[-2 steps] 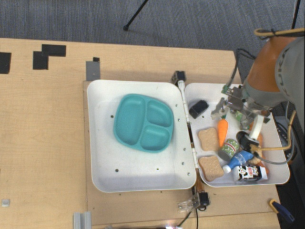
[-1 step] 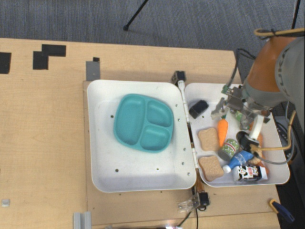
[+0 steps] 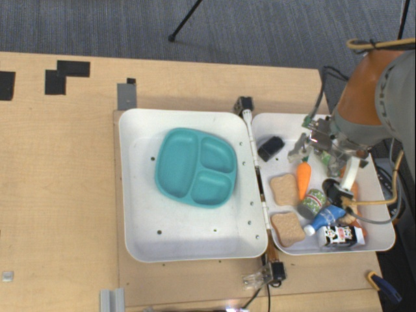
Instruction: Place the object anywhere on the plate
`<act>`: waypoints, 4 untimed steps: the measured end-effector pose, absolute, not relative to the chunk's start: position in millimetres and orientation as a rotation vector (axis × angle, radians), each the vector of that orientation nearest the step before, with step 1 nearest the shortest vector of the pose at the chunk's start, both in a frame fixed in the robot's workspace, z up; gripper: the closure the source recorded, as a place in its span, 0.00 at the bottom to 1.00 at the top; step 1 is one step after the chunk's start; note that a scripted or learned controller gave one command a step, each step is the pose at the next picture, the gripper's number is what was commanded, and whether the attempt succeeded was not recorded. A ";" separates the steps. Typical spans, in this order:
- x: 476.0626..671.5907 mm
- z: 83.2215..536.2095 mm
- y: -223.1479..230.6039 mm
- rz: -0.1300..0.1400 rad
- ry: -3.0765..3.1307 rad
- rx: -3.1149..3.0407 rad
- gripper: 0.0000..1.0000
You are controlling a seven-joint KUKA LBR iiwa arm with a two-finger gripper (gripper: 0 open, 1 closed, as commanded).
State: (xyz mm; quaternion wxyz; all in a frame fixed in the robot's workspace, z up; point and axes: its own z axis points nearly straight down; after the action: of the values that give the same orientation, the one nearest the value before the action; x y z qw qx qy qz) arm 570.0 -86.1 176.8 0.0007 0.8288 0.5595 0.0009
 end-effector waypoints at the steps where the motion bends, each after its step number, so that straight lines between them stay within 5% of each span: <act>1: 570.0 176.8 -86.1 0.003 1.757 2.603 0.00; 4: 570.0 176.8 -86.1 0.003 1.757 2.603 0.00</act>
State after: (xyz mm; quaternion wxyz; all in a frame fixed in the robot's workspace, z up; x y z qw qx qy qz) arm 570.0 -86.1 176.8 0.0007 0.8288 0.5595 0.0009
